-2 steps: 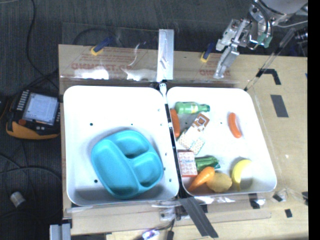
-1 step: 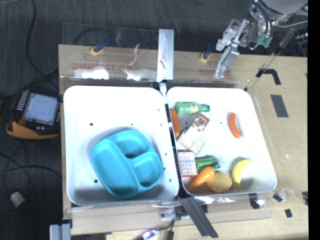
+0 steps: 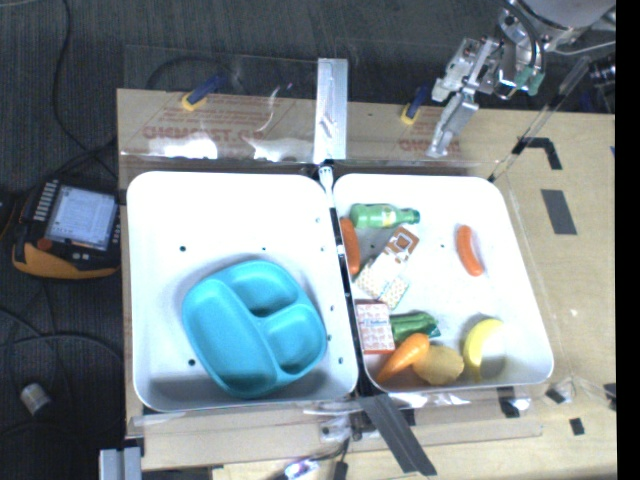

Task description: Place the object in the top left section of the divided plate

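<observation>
A blue divided plate (image 3: 228, 336) lies in the left bin (image 3: 190, 218), toward its front, with one long section and two smaller ones, all bare. The right bin (image 3: 510, 303) holds the loose objects: a green bottle (image 3: 385, 215), an orange sausage (image 3: 468, 249), a carrot (image 3: 400, 356), a potato (image 3: 438, 364) and a yellow fruit (image 3: 482, 340). My gripper (image 3: 450, 118) hangs above the bench's back edge, beyond the right bin's far rim. I see nothing held in it.
Small printed boxes (image 3: 385, 286) and a green vegetable (image 3: 413, 323) lie along the right bin's left side, by the wall between the bins. A metal post (image 3: 331, 108) stands at the back between the bins. A handheld device (image 3: 72, 226) lies left of the bench.
</observation>
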`<state>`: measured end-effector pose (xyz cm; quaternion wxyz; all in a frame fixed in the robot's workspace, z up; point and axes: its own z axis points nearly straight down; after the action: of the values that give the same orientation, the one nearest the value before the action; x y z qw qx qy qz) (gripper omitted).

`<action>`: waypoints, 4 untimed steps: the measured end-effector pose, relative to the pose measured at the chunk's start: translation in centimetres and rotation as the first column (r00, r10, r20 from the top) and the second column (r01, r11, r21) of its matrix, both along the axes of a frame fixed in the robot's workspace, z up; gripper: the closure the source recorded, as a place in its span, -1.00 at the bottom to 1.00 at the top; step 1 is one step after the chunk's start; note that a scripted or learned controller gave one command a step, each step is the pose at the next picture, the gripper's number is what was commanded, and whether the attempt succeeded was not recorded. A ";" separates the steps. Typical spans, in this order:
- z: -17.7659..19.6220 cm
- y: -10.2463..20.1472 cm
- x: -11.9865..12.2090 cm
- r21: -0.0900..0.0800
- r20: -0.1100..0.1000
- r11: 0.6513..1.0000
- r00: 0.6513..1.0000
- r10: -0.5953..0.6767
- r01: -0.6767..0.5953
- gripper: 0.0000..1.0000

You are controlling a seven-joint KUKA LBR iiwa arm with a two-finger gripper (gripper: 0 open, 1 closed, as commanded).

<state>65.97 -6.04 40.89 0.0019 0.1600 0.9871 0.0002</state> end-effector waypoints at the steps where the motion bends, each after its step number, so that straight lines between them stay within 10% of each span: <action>1: -10.6 -4.1 -0.1 -0.001 -0.003 1.000 1.000 0.014 -0.014 -1.00; 4: -9.1 3.5 -1.0 0.000 -0.001 0.964 0.964 0.264 -0.264 -1.00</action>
<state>64.99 -2.50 31.80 0.0014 0.0269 0.9996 0.0005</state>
